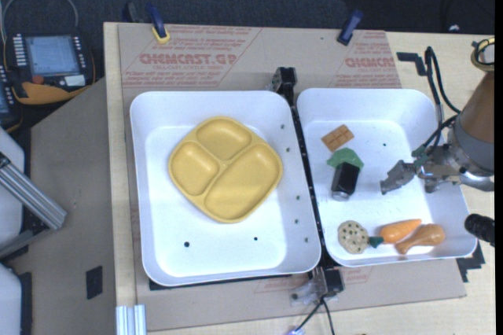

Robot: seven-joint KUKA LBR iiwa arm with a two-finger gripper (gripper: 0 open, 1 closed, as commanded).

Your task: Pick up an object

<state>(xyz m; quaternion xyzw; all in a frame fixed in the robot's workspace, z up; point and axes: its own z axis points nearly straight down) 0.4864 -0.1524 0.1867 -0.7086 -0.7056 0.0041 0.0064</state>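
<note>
Grey and low over the right bin [391, 107], the pincer [395, 178] hangs with nothing between its tips, though I cannot tell from here how wide it stands; the nearest thing to grab is the black block [344, 179] just to its left, with a green piece [345, 159] touching the block's far edge and a tan cracker [337, 138] beyond that. Nearer than the block lie a speckled cookie [353, 236] and an orange carrot [400, 230] against a brown piece [422, 237]. My worry is that the block sits so tight to the green piece that a closing pincer could nudge one into the other, or skid the block toward the bin's wall and come up bare.
</note>
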